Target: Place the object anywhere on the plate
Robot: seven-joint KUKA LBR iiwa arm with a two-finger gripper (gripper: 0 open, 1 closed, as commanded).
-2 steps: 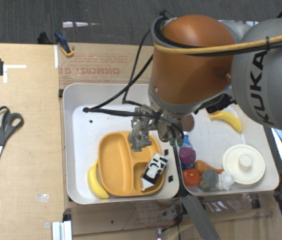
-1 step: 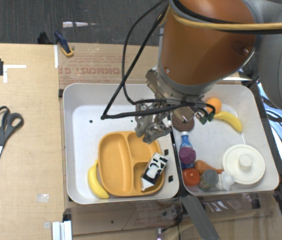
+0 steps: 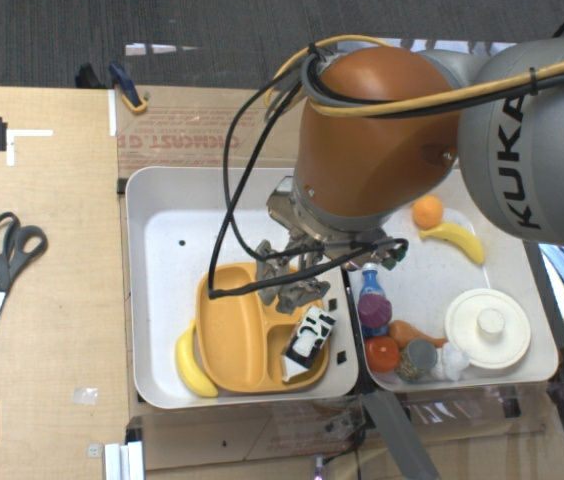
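Nearest the bottom edge, the orange plate lies in my left bin, low in the frame, a divided dish with a banana tucked against its lower left rim. On the plate's lower right part rests a black and white object, tilted, its top end reaching over the rim towards the wall between the bins. I take that for the object I was to place, so I judge the placing is at its end or nearly so.

My gripper hangs just above the plate's upper right part, close over that object. I cannot tell how its fingers stand: cables and the wrist cover them, and nothing shows between them.

Next calls for a straight lift clear of the plate, without catching the object or dragging the cables across it.

Further up the frame, my arm comes in from the right, its orange band bulking over the bins, wrist pointing steeply down.
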